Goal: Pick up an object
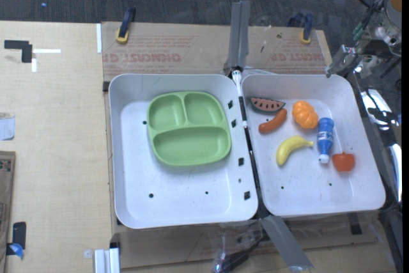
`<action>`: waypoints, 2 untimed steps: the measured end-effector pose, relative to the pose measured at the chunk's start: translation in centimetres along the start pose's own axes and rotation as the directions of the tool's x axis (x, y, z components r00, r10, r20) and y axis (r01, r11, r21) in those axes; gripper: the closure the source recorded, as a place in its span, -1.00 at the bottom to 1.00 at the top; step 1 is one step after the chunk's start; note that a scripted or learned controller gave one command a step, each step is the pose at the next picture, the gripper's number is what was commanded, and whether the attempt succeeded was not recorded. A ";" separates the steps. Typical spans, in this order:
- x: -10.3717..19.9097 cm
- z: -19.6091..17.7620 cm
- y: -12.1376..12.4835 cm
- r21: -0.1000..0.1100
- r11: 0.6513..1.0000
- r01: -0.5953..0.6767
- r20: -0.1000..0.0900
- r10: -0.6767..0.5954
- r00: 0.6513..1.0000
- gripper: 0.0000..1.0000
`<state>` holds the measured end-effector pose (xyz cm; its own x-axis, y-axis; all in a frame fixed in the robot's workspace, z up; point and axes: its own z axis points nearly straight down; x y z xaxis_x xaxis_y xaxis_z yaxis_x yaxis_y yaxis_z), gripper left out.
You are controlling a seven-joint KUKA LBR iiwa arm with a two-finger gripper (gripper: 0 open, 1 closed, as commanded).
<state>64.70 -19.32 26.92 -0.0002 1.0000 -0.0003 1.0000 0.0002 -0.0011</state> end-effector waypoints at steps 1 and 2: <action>2.9 10.8 -3.1 0.000 0.999 0.039 0.001 -0.039 0.999 -1.00; 0.1 17.7 -3.5 0.000 1.000 -0.007 0.001 0.007 1.000 -1.00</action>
<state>61.20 -19.19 9.20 0.0070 1.0000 -0.0009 1.0000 -0.0070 -0.0008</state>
